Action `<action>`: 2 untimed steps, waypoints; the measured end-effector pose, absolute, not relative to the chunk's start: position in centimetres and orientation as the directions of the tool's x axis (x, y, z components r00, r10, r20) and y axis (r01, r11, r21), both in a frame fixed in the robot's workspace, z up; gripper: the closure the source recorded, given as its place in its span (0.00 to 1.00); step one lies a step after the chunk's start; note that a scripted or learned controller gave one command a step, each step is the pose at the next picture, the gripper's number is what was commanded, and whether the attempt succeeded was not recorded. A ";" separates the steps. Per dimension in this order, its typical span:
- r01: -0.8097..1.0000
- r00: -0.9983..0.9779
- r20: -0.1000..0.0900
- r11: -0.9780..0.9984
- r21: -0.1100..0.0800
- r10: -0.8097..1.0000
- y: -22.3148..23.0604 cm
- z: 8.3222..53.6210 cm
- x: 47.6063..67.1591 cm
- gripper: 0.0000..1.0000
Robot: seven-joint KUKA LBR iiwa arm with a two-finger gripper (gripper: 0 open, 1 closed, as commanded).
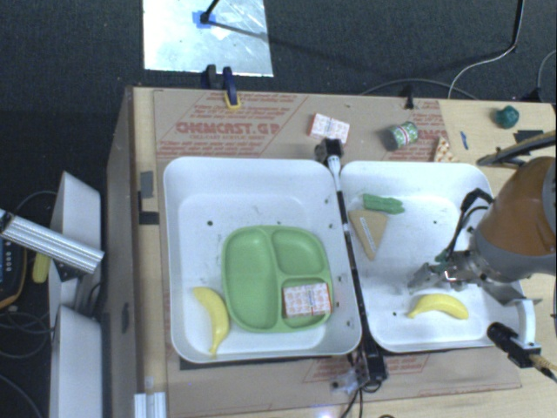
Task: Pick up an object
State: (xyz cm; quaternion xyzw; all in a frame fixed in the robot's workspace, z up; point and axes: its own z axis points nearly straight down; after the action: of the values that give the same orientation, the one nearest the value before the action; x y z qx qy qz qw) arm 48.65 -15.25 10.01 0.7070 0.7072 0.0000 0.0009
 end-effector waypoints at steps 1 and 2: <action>1.000 -0.003 0.001 0.003 0.002 1.000 -8.7 13.4 48.7 0.00; 1.000 0.000 -0.001 0.000 0.000 1.000 -13.3 10.0 48.6 0.00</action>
State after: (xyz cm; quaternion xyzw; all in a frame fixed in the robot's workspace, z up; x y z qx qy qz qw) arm 48.61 -13.34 10.01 0.7070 0.7072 -0.0004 0.0003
